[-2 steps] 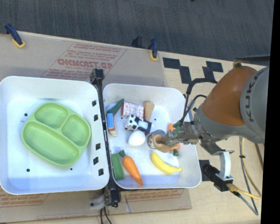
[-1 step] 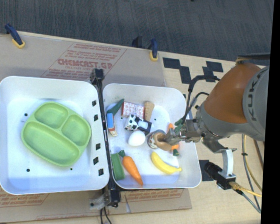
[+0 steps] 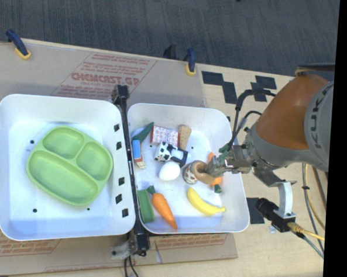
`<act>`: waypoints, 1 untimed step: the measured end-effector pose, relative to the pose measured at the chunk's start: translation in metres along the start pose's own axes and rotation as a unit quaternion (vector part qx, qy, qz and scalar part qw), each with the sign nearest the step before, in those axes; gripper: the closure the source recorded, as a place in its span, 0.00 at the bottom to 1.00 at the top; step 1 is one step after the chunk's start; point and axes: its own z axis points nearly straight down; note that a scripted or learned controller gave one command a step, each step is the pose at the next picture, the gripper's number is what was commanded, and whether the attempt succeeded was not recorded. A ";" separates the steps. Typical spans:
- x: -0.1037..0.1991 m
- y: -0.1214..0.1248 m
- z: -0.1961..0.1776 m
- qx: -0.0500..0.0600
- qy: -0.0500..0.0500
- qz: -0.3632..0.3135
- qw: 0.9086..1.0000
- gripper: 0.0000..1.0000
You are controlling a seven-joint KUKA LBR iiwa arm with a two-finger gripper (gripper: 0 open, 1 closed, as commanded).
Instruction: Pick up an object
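Nearest the camera, at the bottom edge of the right bin (image 3: 234,218), an orange carrot (image 3: 164,207) is seen lying aslant beside a green vegetable (image 3: 144,206), both at about seven o'clock within that bin. A yellow banana (image 3: 203,202) is placed at five o'clock, near the bin's lower right corner. At the bin's middle a white egg-shaped object (image 3: 169,171) is found, with a black-and-white cow toy (image 3: 166,153) just above it at twelve o'clock. A blue-and-orange tool-like toy (image 3: 139,146) is laid along the bin's left wall at ten o'clock, and a patterned red packet (image 3: 161,134) and a tan piece (image 3: 184,135) are set near the top. The tool (image 3: 214,169) is lowered into the right bin at three o'clock, directly over a tan, rounded object (image 3: 198,173) and a small orange-and-green piece (image 3: 217,183); whether its fingers are apart or together cannot be told. The left bin (image 3: 8,154) is occupied by a green divided plate (image 3: 70,165). Both bins are carried by the cardboard-covered desk (image 3: 107,72).
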 end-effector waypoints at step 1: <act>0.038 -0.002 -0.049 0.001 0.000 0.008 1.000 1.00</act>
